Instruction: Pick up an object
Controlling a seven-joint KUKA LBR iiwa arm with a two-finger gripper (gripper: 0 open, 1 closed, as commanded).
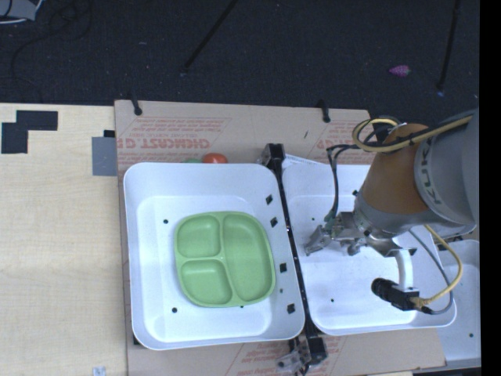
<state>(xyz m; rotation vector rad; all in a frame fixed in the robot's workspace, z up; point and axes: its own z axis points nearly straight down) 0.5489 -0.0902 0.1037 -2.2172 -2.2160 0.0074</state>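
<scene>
A light green plate [223, 258] with three compartments lies flat in the middle of the left bin [146, 210]. My gripper [333, 241] hangs low over the left part of the right bin [344, 319], close to the divider between the bins. I see nothing held in it. The grey arm with its orange band [395, 180] covers the upper right part of that bin. A black part with a yellow cable [395, 294] hangs from the arm over the bin's floor.
A small red and green object [211, 159] sits just behind the left bin's far rim, on the cardboard sheet [172, 131]. A black clamp strip [283, 233] runs between the bins. Light wooden bench top [55, 241] lies to the left.
</scene>
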